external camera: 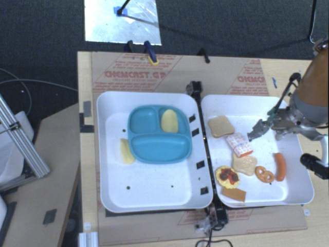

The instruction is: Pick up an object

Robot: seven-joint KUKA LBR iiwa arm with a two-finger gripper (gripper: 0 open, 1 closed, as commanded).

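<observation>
Two white bins sit side by side on the tabletop (87,138). The left bin (110,189) carries a blue divided plate (158,135) with a pale yellow piece (170,121) in its upper right compartment, and a yellow strip (126,151) lies on the bin floor just beside the plate's left edge. The right bin (298,189) holds the toy food: a tan bread slice (221,126), a red-and-white wrapped block (239,144), a pale toast piece (244,164), a pretzel (264,175), a sausage (280,166), a small pizza-like round (227,176) and an orange wedge (234,194).

The claw (257,130) reaches in from the right over the upper part of the right bin, its dark tip pointing left and down. How far its jaws stand apart I cannot tell, since the tip is dark and small, and nothing is visibly between them.

No particular object is named, so the nearest is the likely target. That is the red-and-white wrapped block, lying just below and to the left of the claw tip, apart from it, with its long axis running diagonally from upper left to lower right. The bread slice lies farther left. I judge the claw must shift down-left and lower before closing; the toast touching the block's lower end could interfere.
</observation>
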